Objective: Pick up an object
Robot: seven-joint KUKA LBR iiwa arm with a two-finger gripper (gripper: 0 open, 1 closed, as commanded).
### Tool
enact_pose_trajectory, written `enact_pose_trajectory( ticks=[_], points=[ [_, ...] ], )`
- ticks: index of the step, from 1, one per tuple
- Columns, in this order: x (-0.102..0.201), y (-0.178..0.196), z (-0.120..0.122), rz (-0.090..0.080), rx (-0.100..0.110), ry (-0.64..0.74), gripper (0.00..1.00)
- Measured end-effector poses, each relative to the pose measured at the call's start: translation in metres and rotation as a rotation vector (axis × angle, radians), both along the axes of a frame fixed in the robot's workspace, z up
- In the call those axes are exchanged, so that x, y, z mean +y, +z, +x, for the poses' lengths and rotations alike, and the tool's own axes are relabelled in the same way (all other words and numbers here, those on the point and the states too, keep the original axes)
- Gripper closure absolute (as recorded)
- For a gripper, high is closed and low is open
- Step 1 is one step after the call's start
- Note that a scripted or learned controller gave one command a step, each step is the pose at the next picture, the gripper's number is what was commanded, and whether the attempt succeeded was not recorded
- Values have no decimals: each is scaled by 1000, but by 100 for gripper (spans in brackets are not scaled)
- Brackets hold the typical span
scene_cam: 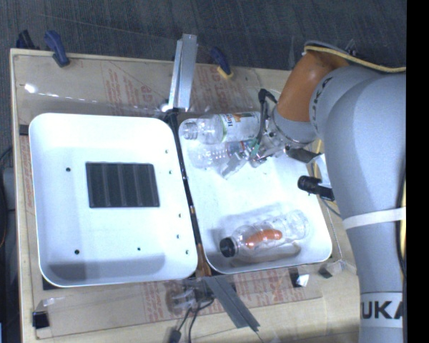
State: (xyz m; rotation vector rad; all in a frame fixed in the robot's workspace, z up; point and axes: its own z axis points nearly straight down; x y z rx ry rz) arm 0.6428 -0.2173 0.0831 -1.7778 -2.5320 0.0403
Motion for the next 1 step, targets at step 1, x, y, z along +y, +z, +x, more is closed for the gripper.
enact_pose_trajectory(
  ticks=[1],
  points=[
    [0,0,0,0,0,0,0]
  ],
)
